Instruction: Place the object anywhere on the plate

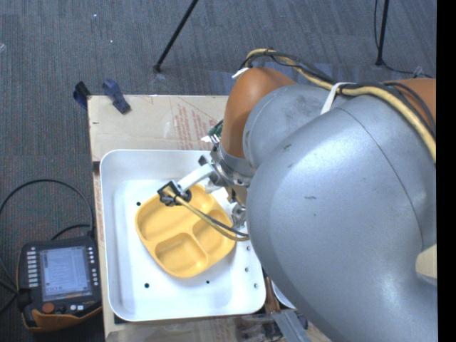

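Bulky grey arm (342, 212) — smooth, rounded casing, orange band (258, 91) above wrist, pale cables (335, 91) along top

floor: grey carpet (85, 34) | tripod leg (179, 28) | teach pendant (60, 273) lower left | plywood bench (157, 120)

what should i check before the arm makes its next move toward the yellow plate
1. Plate lies flat inside the left white bin: ok.
2. Plate has bare compartment surface to set something on: ok.
3. End effector is near the plate: ok, it sits at the plate's upper right edge.
4. Object is held in the end effector: cannot tell, the arm covers that spot.
5. Space under the arm is free of obstacles: cannot tell, the arm's body blocks the view.
6. Teach pendant is out of the way: ok, it lies on the floor, apart from the bench.
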`<state>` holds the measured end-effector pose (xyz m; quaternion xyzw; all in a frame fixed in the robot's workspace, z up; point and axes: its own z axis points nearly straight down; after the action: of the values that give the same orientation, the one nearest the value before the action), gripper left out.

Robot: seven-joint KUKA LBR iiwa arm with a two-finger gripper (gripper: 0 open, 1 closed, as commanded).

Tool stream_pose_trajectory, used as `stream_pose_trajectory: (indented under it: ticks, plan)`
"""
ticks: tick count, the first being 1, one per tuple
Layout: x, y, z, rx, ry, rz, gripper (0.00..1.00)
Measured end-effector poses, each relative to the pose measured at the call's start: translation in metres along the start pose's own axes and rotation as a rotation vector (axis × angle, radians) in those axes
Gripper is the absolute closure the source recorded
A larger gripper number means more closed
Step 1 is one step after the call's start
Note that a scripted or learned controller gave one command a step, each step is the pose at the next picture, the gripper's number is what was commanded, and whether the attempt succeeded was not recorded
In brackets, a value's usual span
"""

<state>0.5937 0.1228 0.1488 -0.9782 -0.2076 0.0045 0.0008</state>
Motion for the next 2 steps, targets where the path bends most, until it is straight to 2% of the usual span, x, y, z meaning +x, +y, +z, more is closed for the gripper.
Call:
stream_pose_trajectory:
  ticks: [1, 2]
  plan:
    - [-0.012, -0.012, -0.115, -0.003, 0.003, 0.225, 0.0]
    - [-0.03, 0.071, -0.092, -0.002, 0.0, 0.198, 0.0]
